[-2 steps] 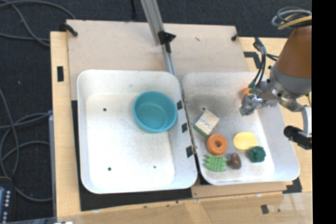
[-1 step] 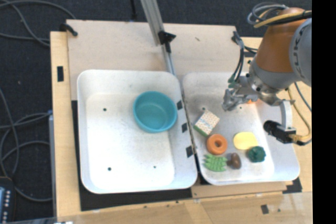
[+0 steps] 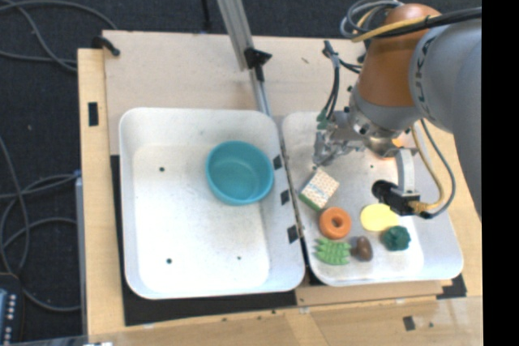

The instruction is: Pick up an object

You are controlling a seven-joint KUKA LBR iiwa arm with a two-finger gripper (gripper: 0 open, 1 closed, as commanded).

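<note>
A: Where is the arm?

B: It reaches in from the right, the orange band above the wrist high over the right bin (image 3: 442, 259). The gripper (image 3: 326, 148) hangs low over that bin's upper left part, close to the wall shared with the left bin (image 3: 138, 166).

A: Is anything in its grip?

B: I see nothing between the fingers. Cables and metal crowd the spot, and I cannot tell whether they stand apart or together.

A: What lies under it?

B: A small pale block with a dotted face (image 3: 318, 189) sits just below the gripper, tilted, near the bin's left wall. Whether the fingers touch it I cannot say.

A: And the other things in that bin?

B: An orange ring (image 3: 335, 223) lies flat just below the block. A green ridged piece (image 3: 332, 252) lies at the lower left, with a brown rounded lump (image 3: 362, 249) beside it on the right. A yellow oval piece (image 3: 379, 216) lies to the right of the ring, and a dark green crinkled thing (image 3: 396, 238) sits just below and right of it.

A: And the left bin?

B: A teal bowl (image 3: 239, 172) stands upright in its upper right part, well apart from the gripper. Both bins rest on the tan counter (image 3: 162, 65), and a slanted metal rail (image 3: 231, 0) crosses above it.
</note>
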